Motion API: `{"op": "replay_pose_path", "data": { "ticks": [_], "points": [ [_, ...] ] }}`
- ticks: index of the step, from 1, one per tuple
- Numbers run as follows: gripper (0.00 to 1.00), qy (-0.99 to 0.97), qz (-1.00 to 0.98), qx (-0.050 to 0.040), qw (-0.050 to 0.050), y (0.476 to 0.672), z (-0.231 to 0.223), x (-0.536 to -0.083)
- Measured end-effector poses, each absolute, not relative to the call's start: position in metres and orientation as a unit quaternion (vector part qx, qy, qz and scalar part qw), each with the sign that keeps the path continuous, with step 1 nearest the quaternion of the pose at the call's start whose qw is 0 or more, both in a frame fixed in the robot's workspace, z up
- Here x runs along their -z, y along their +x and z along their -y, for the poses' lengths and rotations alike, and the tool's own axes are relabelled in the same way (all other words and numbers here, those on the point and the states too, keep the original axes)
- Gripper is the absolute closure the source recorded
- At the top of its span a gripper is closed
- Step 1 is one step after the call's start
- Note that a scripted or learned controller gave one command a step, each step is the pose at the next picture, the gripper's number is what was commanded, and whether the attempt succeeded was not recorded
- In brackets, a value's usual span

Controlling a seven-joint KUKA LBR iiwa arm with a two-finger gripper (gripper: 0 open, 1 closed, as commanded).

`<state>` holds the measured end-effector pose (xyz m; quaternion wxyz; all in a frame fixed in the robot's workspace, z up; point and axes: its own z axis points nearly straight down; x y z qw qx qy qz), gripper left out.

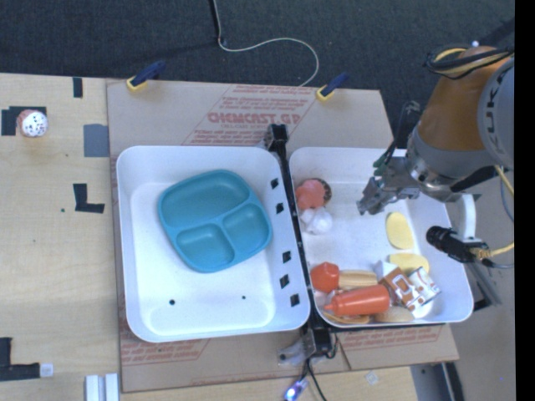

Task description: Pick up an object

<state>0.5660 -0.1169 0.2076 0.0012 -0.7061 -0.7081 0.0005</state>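
on the wooden bench (58, 249), my claw (373, 200) hung, grip unreadable; the yellow slice (400, 230) just beside it looked light, slippery, best pinched edgewise.

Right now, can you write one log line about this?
arm: over right bin | fingers: above bare floor, holding nothing | nearest: yellow piece | blue plate: left bin

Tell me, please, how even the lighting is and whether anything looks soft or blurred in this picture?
In the camera view, light is flat and even; the blue plate casts only a faint shadow in the left bin. The whole frame is slightly soft, so the gripper and the toys lack fine detail. No strong glare.
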Motion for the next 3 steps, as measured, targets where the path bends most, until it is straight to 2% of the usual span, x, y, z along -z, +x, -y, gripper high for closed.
{"op": "replay_pose_path", "data": {
  "ticks": [1, 2, 3],
  "points": [
    [1.00, -0.708, 0.707, -0.0002, 0.001, 0.516, 0.098, -0.082],
    [1.00, -0.703, 0.711, 0.0044, -0.002, 0.533, 0.013, -0.191],
    [1.00, -0.702, 0.713, 0.0043, 0.000, 0.545, -0.098, -0.258]
  ]
}}
